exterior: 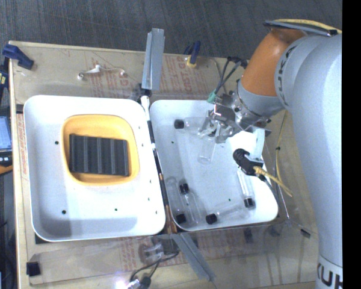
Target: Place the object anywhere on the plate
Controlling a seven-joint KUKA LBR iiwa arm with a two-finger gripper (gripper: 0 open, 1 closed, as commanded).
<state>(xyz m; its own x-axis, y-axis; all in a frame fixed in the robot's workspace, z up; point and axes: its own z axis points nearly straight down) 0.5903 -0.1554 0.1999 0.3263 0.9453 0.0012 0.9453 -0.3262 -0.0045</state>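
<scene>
A yellow plate lies in the left bin. On it rests a dark grey ridged block, flat, covering most of the plate's middle. My gripper hangs over the upper middle of the right bin, well to the right of the plate and apart from the block. Its clear plastic parts blend with the white bin floor. I see nothing held at its tip.
The raised rims of the two bins meet in a ridge between plate and gripper. Small black studs dot the right bin's floor. A black plug with a cable hangs under the wrist. A metal bar stands behind the bins.
</scene>
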